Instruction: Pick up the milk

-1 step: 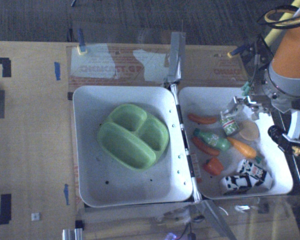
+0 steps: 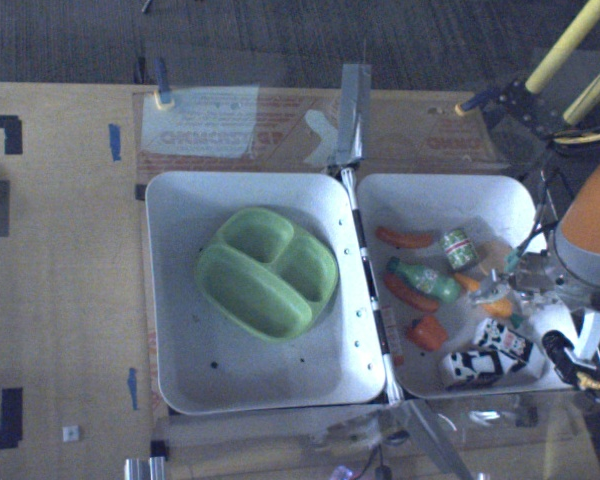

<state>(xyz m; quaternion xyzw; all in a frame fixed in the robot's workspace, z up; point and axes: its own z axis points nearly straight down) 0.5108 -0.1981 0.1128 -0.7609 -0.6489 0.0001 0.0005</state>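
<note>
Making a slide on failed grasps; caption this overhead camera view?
Gripper above right bin near cow-patterned milk carton; green tray in left bin.

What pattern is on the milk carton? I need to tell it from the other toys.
White with black cow patches, on the milk carton in the camera view.

Colours/patterns. L bin (image 2: 170, 298) and R bin (image 2: 400, 193): plain white. Divided plate (image 2: 267, 271): light green throughout. Bench top (image 2: 60, 298): tan wood w/ blue tape strips (image 2: 114, 142) and black corner marks (image 2: 7, 133). Milk carton (image 2: 488, 356): white w/ black cow-type patches. Bottle (image 2: 426, 281): green, red band near mid. Small can (image 2: 459, 249): green/white/red label. Sausage-like piece (image 2: 405, 238): orange-red. Chunk (image 2: 429, 333) near carton: red. Arm (image 2: 588, 233): grey, orange band. Floor (image 2: 280, 18): dark grey carpet.
</note>
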